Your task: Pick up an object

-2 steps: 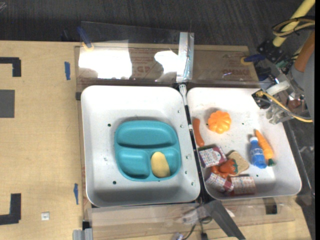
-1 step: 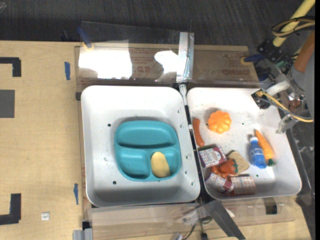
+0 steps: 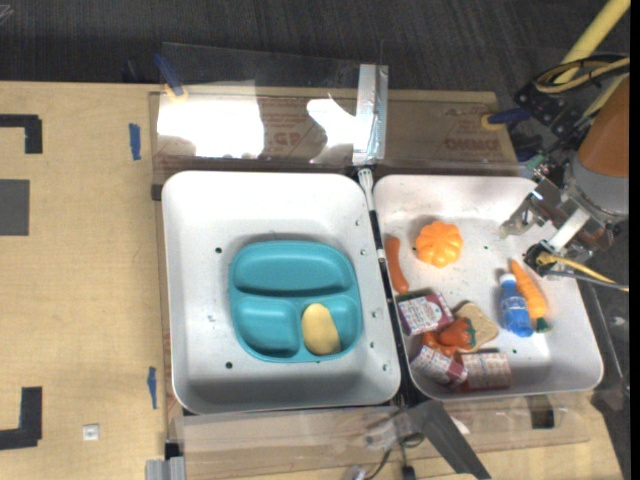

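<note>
Your gripper (image 3: 548,230) hangs over the right shallow white bin (image 3: 470,193); whether it is open, you cannot tell. Come straight down on the small orange toy carrot (image 3: 533,290), clear of the blue plastic bottle (image 3: 515,310) just beside it.

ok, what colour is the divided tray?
Teal all over. The divided tray shows best in the camera view, looking down on it.

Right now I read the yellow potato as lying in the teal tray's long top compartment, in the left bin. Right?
Not quite. The camera view shows the yellow potato in the lower-right compartment of the teal tray, not the long top one. The tray does sit in the left bin.
</note>
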`<state>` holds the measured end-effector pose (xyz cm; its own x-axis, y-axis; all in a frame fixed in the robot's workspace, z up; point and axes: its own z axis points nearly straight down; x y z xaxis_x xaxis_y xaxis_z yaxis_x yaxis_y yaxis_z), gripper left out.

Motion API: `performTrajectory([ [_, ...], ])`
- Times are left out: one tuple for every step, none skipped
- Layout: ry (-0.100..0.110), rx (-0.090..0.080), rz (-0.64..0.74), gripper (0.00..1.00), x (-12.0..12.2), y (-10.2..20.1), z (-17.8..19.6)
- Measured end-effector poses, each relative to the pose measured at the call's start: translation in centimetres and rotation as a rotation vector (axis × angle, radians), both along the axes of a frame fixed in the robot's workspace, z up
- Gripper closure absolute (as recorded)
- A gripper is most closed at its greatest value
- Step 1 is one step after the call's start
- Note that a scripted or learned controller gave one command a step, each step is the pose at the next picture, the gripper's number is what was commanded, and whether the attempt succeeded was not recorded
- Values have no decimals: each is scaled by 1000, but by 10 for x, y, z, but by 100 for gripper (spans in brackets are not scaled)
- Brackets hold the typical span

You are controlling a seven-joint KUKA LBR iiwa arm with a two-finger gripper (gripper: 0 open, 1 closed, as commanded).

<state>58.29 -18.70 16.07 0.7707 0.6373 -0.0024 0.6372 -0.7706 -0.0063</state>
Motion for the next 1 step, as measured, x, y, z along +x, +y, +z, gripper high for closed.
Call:
performTrajectory([
  [-7,-3,-238,0,50,57,-75],
])
